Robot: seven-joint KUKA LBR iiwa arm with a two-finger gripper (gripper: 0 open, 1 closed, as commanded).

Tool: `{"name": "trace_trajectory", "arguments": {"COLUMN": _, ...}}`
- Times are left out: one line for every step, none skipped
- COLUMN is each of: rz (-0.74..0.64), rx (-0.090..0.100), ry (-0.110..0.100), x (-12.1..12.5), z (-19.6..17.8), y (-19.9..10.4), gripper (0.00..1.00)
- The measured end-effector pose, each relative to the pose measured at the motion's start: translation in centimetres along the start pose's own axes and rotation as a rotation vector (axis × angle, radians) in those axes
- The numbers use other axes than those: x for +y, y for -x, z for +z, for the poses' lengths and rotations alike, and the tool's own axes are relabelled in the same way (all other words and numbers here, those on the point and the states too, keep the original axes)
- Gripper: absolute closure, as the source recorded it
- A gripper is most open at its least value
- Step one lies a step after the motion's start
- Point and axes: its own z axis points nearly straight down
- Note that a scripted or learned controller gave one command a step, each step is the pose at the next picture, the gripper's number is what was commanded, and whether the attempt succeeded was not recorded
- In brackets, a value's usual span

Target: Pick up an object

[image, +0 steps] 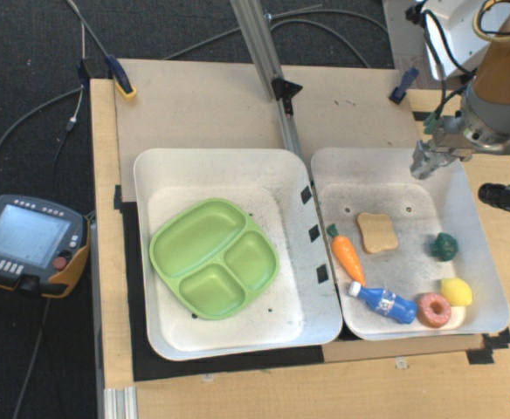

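While the grey arm with its orange band (504,77) is being reached in from the right of the camera view, its two-finger gripper (423,162) is being held over the far edge of the right shallow white bin (491,260), apart from every item; nothing is being carried, and whether it is apart or together cannot be told.

Items being kept in the right bin, loose and spread so that each is judged open to approach from above:
- tan slice of toy bread (377,232), lying flat mid-bin, nearest the gripper;
- orange toy carrot with green top (346,253), just beside the bread, near the left wall;
- small blue plastic bottle with white cap (385,303), lying on its side;
- pink-frosted toy doughnut (434,309), touching or just beside the bottle;
- yellow toy lemon (456,291), just beside the doughnut;
- dark green lumpy toy (444,247), kind unclear.

Item being kept in the left shallow white bin (159,182): light green three-compartment plastic plate (213,257), lying flat.

No pick is yet being made.
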Motion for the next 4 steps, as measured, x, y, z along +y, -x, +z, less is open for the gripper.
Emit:
{"name": "trace_trajectory", "arguments": {"rz": 0.000, "rx": 0.001, "ry": -0.002, "x": 0.2, "z": -4.4, "y": 0.0, "gripper": 1.00}}
{"name": "trace_trajectory", "arguments": {"rz": -0.005, "rx": 0.005, "ry": -0.007, "x": 0.1, "z": -5.3, "y": -5.8, "gripper": 1.00}}
{"name": "trace_trajectory", "arguments": {"rz": -0.006, "rx": 0.005, "ry": -0.008, "x": -0.2, "z": -5.9, "y": -10.9, "gripper": 1.00}}
{"name": "trace_trajectory", "arguments": {"rz": -0.005, "rx": 0.004, "ry": -0.006, "x": 0.1, "z": -6.3, "y": -16.8, "gripper": 1.00}}
